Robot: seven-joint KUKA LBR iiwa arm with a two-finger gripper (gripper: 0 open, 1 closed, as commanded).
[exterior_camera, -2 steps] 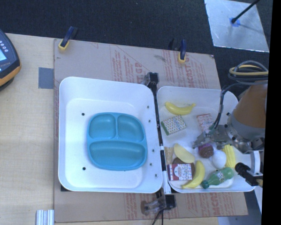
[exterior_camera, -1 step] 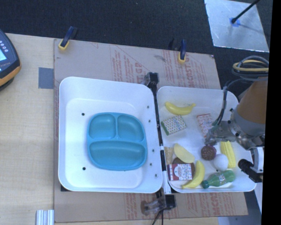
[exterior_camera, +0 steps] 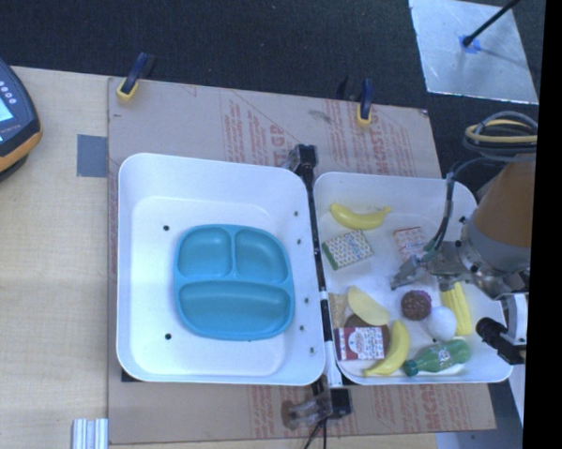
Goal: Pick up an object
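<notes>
The right bin [exterior_camera: 386, 184] holds several toy foods. A yellow banana [exterior_camera: 358, 215] lies at the back, with a small green-and-white box [exterior_camera: 347, 250] and a pink packet [exterior_camera: 410, 240] near it. Toward the front are a pale apple slice [exterior_camera: 368, 307], a brown round piece [exterior_camera: 416, 304], a white egg [exterior_camera: 442, 322], a corn cob [exterior_camera: 459, 308], a green bottle [exterior_camera: 438, 359], a second banana [exterior_camera: 394, 351] and a brown box [exterior_camera: 361, 342]. My gripper [exterior_camera: 415, 271] hangs low over the right bin, just behind the brown round piece and in front of the pink packet.
The left bin [exterior_camera: 129, 258] bears a blue divided plate [exterior_camera: 234, 282]. The arm's orange band [exterior_camera: 507, 207] and wrist cover the right bin's right edge. A yellow-grey pendant [exterior_camera: 5, 111] lies at the bench's far left. Clamps [exterior_camera: 364, 101] stand at the back.
</notes>
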